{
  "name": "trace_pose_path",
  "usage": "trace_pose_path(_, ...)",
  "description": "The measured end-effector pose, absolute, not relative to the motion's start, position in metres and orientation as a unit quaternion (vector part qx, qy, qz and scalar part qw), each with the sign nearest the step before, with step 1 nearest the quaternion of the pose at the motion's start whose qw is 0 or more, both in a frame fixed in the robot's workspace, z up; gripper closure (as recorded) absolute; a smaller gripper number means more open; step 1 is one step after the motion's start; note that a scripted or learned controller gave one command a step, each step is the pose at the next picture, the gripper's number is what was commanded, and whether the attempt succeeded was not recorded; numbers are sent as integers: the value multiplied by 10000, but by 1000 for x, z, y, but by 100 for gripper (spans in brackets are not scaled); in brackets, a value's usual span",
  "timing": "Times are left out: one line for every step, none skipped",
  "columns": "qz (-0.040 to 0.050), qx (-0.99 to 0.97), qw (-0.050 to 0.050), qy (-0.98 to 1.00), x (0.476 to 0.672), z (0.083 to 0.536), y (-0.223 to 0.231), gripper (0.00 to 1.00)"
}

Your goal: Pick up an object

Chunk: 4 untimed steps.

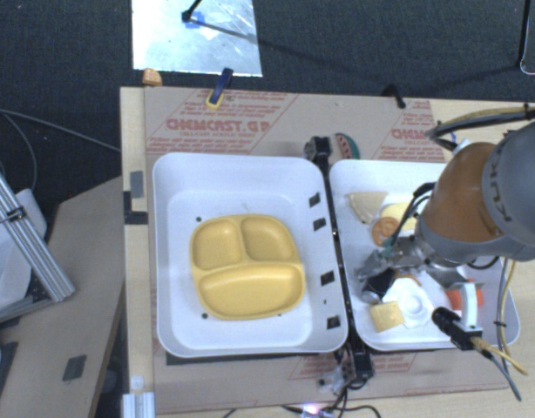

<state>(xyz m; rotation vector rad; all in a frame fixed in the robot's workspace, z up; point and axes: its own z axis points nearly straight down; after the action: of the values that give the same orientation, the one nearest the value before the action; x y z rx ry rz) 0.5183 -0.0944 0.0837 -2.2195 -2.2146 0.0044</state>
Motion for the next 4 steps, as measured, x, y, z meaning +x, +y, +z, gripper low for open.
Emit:
trace_pose_path(-61,-7021,-39,-7121,557,191,-4,0)
trace_pose_path(7,-7071,13,-7071,491,184,-18,0)
trace_pose_path(-16,-7057,-11,-7085,495,195,-17,100)
trace_pose_path(-14,-7041,-4,-7101,525,184,24,100)
